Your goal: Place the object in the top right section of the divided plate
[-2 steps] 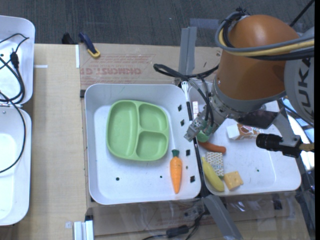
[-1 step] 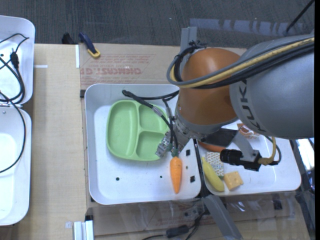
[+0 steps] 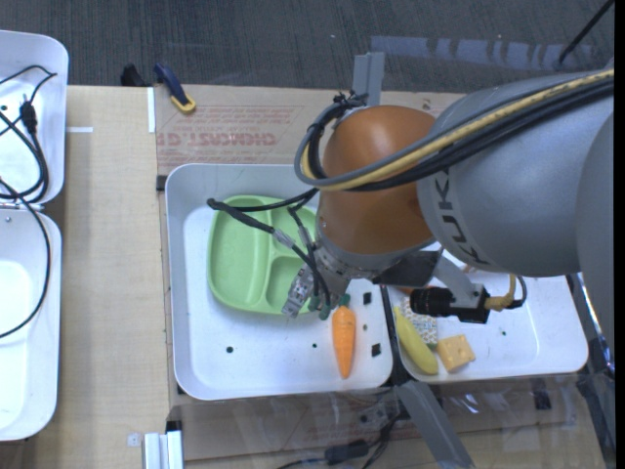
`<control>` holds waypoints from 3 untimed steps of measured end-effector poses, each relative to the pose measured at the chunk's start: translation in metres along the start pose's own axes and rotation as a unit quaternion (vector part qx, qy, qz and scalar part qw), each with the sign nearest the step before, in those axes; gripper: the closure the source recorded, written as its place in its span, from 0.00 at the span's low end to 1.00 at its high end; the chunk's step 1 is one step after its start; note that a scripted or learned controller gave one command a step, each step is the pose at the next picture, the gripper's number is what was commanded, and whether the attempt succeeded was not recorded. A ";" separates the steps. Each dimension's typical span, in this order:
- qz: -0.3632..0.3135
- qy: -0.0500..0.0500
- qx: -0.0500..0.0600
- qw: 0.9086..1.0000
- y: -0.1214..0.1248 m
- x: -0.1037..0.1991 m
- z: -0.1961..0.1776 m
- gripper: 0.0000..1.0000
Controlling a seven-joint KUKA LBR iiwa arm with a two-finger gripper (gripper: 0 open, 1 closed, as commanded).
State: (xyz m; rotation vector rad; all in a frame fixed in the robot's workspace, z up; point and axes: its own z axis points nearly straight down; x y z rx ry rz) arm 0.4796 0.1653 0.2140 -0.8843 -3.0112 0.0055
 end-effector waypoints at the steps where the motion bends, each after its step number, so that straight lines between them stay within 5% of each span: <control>1: 0.000 0.000 0.000 1.000 0.000 0.000 0.000 0.00; 2: 0.003 0.000 0.001 1.000 -0.001 -0.002 -0.008 1.00; 3: -0.068 0.000 -0.001 0.998 -0.050 -0.031 0.004 1.00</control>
